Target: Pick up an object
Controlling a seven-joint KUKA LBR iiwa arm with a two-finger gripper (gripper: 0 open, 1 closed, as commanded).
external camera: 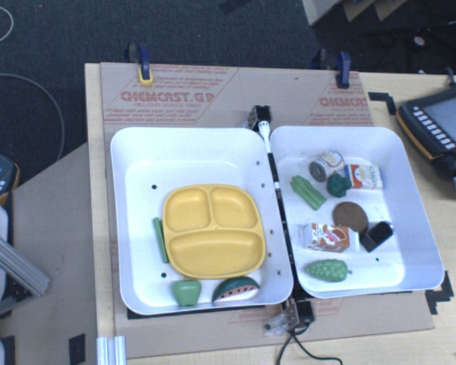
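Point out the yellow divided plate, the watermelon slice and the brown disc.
yellow divided plate [184, 254]: camera view, bare floor of its large front compartment.
watermelon slice [236, 289]: camera view, red face.
brown disc [350, 216]: camera view, top face centre.

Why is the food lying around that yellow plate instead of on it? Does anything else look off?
The yellow plate sits in the left bin with nothing in its compartments; a watermelon slice, a green piece and a green stick lie beside it. Nothing looks spilled or broken.
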